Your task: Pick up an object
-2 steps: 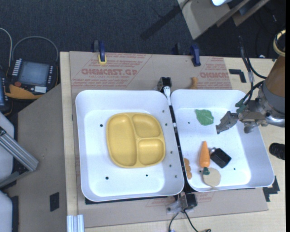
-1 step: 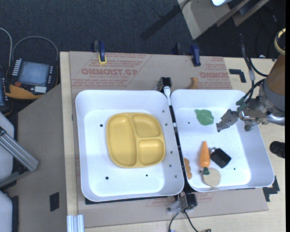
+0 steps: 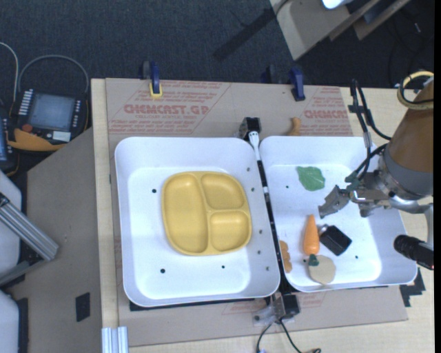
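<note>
Gripper [image 3: 335, 203] over right bin [image 3: 289, 162]

Bright, even light falls from overhead across the tabletop [image 3: 207, 310], and both white bins [image 3: 138, 227] come up almost blown out, their walls losing detail. Soft, short shadows sit under the yellow tray [image 3: 205, 212] and along the inner rims, nothing hard-edged. A hot white glare burns at the top edge, near the right corner [image 3: 334, 3]. The dark floor [image 3: 103, 34] around the bench goes murky and grainy. Focus is fair across the middle, though small things in the right bin look soft, and the arm [image 3: 413, 148] is slightly smeared.
</note>
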Motion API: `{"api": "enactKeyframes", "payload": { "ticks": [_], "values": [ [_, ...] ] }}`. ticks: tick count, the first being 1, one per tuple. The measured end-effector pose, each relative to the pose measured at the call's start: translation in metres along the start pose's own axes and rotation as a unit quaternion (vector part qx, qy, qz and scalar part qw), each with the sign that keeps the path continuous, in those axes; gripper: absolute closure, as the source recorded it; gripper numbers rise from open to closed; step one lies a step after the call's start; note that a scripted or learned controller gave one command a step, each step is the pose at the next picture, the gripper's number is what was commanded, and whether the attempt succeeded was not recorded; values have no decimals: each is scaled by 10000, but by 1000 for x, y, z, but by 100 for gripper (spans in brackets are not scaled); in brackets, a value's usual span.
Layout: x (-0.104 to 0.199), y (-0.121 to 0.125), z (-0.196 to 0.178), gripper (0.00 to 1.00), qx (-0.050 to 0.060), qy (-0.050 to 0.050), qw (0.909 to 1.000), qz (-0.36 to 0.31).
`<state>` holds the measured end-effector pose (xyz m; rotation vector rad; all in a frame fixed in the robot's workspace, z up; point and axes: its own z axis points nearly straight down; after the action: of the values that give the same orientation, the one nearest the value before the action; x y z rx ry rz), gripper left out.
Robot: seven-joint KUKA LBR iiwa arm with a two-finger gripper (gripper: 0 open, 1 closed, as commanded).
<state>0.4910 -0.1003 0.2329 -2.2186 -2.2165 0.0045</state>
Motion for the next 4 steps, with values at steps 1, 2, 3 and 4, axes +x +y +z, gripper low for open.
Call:
{"api": "enactKeyframes", "payload": {
  "ticks": [1, 2, 3, 4],
  "values": [
    [5, -6, 46, 0, 0, 1, 10000, -3],
    [5, -9, 89, 0, 3, 1, 10000, 0],
    [4, -7, 76, 100, -36, -11, 10000, 5],
    [5, 2, 16, 100, -61, -17, 10000, -11]
  ]
}}
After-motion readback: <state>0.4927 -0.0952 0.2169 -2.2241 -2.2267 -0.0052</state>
